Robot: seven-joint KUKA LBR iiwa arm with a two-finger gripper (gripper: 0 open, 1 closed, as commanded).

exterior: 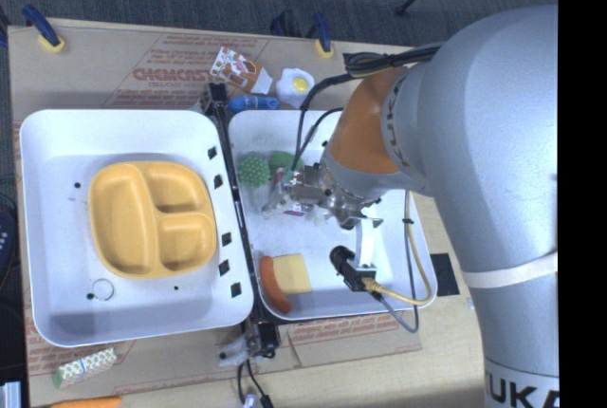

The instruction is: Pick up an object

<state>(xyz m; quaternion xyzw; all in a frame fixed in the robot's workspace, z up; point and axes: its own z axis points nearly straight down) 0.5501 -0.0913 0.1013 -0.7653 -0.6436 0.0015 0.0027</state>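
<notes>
My gripper (287,194) reaches down into the right bin (398,297) from the right, under the orange-banded wrist (365,126). Its tips hang just right of a green bumpy ball (252,171) and a darker green item (282,160) near the bin's upper left. A small pink-and-white piece (293,211) lies right under the tips. At the bin's front sit a yellow block (291,272) and an orange-red sausage shape (271,284) beside it.
The left bin (47,207) holds a yellow divided tray (152,216). Behind the bins lie a printed packet (232,66), a blue item (251,102) and a white-yellow egg toy (296,83). A yellow cable (408,287) loops over the right bin's front edge.
</notes>
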